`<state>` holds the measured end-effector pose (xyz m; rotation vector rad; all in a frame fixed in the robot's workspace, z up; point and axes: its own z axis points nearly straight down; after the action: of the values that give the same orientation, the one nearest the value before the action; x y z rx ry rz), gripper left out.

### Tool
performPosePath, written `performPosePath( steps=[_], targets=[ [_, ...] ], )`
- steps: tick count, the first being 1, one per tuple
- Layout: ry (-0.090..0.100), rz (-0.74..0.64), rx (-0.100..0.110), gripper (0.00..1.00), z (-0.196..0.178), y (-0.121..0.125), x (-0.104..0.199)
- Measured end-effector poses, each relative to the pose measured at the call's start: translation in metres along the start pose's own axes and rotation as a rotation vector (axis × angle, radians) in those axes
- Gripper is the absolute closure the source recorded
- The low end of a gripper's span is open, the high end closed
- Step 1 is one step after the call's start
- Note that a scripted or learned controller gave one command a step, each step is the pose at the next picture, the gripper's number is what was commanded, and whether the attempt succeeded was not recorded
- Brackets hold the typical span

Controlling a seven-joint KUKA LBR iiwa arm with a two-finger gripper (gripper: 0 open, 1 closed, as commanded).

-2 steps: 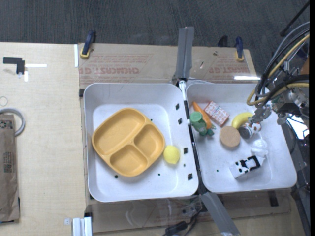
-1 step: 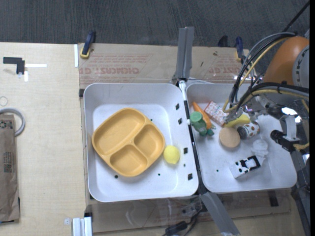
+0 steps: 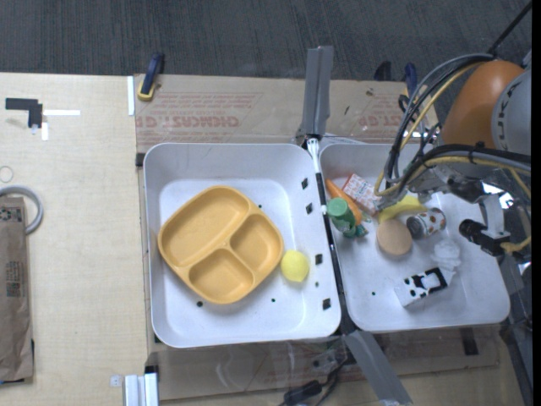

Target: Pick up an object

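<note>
I see two bins side by side on the surface (image 3: 68,227). The left bin (image 3: 169,311) holds a plate (image 3: 221,244) with a ball (image 3: 295,266) touching its right edge. The right bin (image 3: 473,311) holds a bottle (image 3: 342,216) near its left wall, and a cup (image 3: 426,222) further right.

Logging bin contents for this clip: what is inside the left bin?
The left bin holds a yellow divided plate with a yellow ball beside its right edge. The bin floor under the plate is covered.
</note>
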<state>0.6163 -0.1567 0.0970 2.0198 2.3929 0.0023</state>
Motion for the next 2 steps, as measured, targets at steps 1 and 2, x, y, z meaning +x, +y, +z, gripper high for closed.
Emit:
performPosePath(
  steps=[1,2],
  targets=[
    [0.004,-0.084,0.004,0.00,0.003,0.036,-0.053],
    [0.007,-0.257,0.006,0.00,0.005,-0.054,-0.051]
  ],
)
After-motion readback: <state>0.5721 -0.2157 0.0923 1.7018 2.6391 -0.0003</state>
